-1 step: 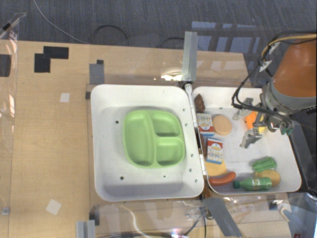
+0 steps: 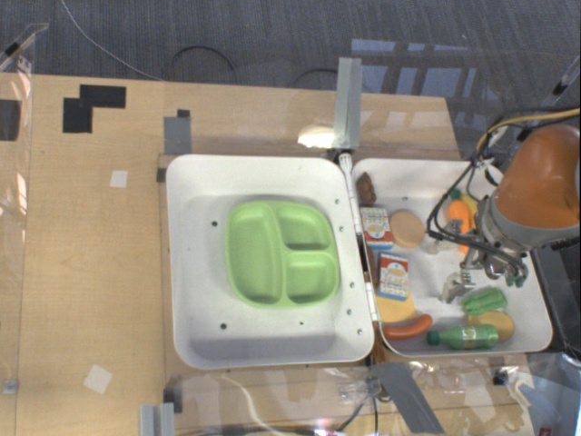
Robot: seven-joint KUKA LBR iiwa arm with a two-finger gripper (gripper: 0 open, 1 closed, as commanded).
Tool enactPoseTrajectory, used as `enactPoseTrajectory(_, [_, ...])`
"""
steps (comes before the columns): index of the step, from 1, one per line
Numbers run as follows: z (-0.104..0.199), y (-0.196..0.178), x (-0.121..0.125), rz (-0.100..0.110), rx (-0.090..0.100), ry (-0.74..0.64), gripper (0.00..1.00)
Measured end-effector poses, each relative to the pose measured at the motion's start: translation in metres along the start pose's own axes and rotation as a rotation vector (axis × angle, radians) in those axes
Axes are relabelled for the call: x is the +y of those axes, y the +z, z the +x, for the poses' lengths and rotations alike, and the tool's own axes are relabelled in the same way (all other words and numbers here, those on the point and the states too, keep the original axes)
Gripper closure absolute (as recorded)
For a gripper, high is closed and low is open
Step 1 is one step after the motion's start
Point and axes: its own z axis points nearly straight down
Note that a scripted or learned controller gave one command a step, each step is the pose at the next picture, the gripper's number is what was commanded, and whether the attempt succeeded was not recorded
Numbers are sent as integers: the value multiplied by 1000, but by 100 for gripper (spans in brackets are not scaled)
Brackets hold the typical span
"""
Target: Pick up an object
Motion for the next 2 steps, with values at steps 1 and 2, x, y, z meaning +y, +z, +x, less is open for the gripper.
enactPoseTrajectory(1, [-13,7,-3,0,-1,-4,0])
enactPoseTrajectory(2, [-51,9,-27,1,-1,-113,0])
